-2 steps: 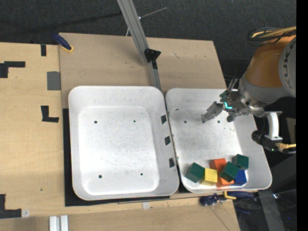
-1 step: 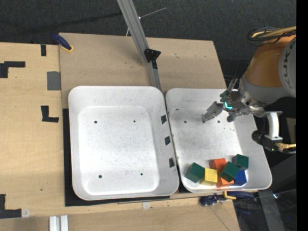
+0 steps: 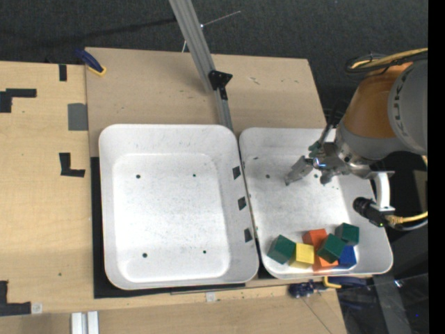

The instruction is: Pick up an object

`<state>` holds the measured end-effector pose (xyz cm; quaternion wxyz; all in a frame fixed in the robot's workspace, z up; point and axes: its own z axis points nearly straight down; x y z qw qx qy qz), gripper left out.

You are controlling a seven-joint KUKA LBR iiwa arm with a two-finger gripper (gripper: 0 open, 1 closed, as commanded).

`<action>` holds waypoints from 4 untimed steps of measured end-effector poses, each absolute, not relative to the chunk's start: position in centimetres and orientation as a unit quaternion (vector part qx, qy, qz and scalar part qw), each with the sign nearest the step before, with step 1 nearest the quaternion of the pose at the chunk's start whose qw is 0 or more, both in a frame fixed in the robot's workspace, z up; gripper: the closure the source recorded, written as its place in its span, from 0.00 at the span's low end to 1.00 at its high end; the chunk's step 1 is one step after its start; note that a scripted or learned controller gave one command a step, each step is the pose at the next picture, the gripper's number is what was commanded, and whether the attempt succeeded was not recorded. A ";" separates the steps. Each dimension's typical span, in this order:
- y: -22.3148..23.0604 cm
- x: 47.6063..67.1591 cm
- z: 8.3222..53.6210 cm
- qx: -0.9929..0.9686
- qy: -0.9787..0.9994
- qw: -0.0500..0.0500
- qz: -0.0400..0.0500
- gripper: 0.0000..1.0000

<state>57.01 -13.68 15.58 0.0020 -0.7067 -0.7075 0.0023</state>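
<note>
Right bin (image 3: 278,152): end effector (image 3: 309,172) fingers spread, blurry.

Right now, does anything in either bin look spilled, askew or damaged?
Nothing stands out. The blocks sit bunched in the right bin's near corner, inside its rim, and the gripper hangs above bare bin floor.

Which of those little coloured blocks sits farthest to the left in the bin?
The green block at the left end of the pile. The yellow block is right beside it, and the orange, blue and other green ones lie further right in the right-hand bin.
</note>
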 end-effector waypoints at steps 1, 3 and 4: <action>-13.4 57.2 11.1 -0.707 -0.708 0.002 0.002 0.00; -13.2 57.1 10.1 -0.706 -0.708 0.002 0.001 1.00; -13.5 56.9 16.3 -0.707 -0.707 -0.002 -0.001 1.00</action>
